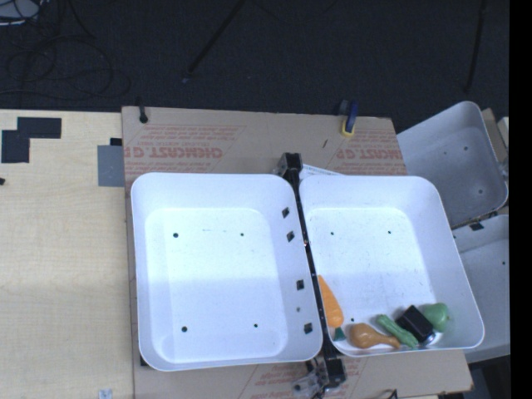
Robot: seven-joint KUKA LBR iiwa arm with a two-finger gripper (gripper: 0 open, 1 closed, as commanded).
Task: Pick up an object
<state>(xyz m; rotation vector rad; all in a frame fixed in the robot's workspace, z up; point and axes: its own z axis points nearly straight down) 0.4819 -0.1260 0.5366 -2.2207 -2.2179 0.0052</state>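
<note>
1. Two shallow white bins sit side by side on a brown cardboard sheet [249, 144] that covers the bench.
2. The left bin [158, 223] shows only bare white floor with a few small dark holes.
3. The right bin [432, 223] holds all the objects, gathered along its near edge, around 6 o'clock of its floor.
4. An orange carrot-shaped toy [331, 302] lies against the wall between the bins, at about 7 o'clock in the right bin, pointing up the wall.
5. A tan pear-shaped toy [368, 335] lies just beside the carrot's lower end, at the near rim.
6. A long green piece [396, 330] lies touching the tan toy on its 3 o'clock side.
7. A black block [415, 323] rests tilted against the green piece.
8. A round green object [435, 314] sits just beside the black block, toward 5 o'clock of the bin.
9. A yellow and blue clamp [349, 120] grips the cardboard's far edge at 12 o'clock.
10. The hand's state: I cannot tell.
</note>
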